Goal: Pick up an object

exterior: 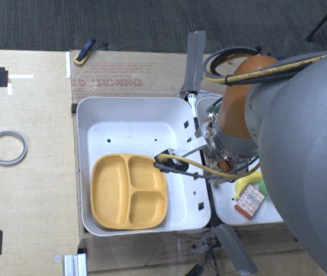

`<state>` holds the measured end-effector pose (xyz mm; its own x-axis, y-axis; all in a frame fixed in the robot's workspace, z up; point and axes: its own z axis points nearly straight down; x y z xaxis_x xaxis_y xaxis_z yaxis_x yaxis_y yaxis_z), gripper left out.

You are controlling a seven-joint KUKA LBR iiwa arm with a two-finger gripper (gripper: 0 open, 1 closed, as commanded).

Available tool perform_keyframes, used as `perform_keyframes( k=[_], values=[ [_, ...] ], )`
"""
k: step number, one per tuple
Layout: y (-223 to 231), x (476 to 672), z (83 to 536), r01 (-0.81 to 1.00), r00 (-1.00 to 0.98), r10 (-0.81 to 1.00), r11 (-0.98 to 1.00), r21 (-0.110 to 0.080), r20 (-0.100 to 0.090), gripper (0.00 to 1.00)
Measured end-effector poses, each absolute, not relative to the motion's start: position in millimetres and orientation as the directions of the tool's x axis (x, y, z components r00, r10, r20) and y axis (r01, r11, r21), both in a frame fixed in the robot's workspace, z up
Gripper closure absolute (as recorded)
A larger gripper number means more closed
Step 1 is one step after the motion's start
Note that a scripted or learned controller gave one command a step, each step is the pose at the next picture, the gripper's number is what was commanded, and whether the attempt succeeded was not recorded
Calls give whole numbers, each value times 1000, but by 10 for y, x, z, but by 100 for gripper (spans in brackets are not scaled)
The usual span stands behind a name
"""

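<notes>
Hand [214,154] sits over the wall [208,203] shared by the left bin [88,131] and the right bin [232,214], masked by the wrist [232,119], so its open or closed state cannot be told. Objects lie either side: a yellow divided plate [130,191] flat in the left bin, near the hand, and a red-and-white packet [249,201] beside what may be a banana [248,183] in the right bin, just beside the hand. This mid position probably keeps both bins within reach.

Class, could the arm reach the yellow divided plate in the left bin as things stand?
Probably yes: the yellow plate lies uncovered in the left bin, nothing stacked on it, with the arm close beside it.
</notes>
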<state>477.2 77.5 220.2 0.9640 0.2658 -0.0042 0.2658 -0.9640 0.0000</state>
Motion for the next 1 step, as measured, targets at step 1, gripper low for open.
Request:
perform_keyframes(
  k=[1],
  values=[
    [771,4773,2202,265,964,265,-964,0,-4,0]
  ],
)
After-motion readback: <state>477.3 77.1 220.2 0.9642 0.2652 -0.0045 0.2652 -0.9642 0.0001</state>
